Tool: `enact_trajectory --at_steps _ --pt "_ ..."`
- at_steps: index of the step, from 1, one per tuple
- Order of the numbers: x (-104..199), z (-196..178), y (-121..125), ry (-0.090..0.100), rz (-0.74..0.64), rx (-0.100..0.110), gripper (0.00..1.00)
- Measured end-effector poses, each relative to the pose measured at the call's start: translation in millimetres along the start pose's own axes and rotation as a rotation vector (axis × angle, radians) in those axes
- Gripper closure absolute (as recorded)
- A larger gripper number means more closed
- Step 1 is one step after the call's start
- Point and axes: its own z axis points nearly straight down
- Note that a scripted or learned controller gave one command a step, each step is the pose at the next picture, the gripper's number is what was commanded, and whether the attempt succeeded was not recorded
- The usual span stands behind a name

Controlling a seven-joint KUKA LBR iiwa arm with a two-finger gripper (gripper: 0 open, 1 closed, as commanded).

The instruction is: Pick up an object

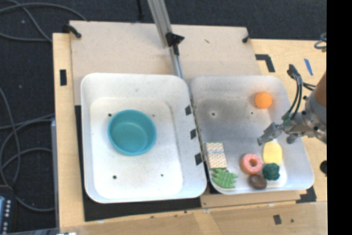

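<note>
My fingers (279, 134) hover over the right bin (231, 91), just above a yellow block (272, 152); whether they are parted or closed, I cannot tell. Nothing shows between them. Near the block lie a pink ring (252, 163), a dark green piece (271, 171) and a brown piece (257, 181). An orange ball (263, 99) sits farther back. The left bin (99, 91) holds a teal bowl (131, 132).

Wooden bench (66, 184); left bin (137, 85) beside right bin (231, 91).
</note>
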Motion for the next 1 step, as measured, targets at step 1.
enact_trajectory --at_steps 1 --pt "0.0 0.0 0.1 0.000 0.001 0.000 0.00"
